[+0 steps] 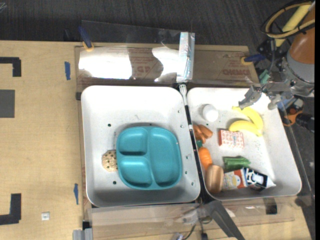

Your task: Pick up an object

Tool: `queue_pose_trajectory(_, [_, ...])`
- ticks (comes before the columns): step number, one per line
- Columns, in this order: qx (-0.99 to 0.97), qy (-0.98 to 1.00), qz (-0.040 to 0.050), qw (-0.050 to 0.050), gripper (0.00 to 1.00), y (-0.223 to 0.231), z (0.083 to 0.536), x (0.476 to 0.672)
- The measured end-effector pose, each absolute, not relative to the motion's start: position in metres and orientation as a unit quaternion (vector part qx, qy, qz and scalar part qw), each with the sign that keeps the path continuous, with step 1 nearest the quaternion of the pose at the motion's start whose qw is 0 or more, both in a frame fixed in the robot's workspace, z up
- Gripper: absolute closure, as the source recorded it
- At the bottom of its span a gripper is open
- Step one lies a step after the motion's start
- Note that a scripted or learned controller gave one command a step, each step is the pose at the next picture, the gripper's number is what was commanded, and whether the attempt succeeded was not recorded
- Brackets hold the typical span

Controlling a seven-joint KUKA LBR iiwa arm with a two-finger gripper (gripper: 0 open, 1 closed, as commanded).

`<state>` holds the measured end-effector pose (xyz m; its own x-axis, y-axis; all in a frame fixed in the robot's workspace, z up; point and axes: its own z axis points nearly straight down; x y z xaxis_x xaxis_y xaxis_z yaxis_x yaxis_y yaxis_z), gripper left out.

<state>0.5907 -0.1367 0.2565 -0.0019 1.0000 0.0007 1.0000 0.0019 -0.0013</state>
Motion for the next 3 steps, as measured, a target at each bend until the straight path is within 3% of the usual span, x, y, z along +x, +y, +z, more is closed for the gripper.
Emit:
queue_pose_trajectory(1, [-0.733, -0.680, -0.0019, -0.003, 0.00, -0.149, 0.088, 0.604])
queue_pose_trajectory(2, [-0.638, -0.770, -0.0010, -0.001, 0.00, -0.144, 0.087, 0.581])
queue_pose_trajectory(3, [-0.529, -0.849, -0.0006, -0.002, 0.00, -0.174, 0.086, 0.608])
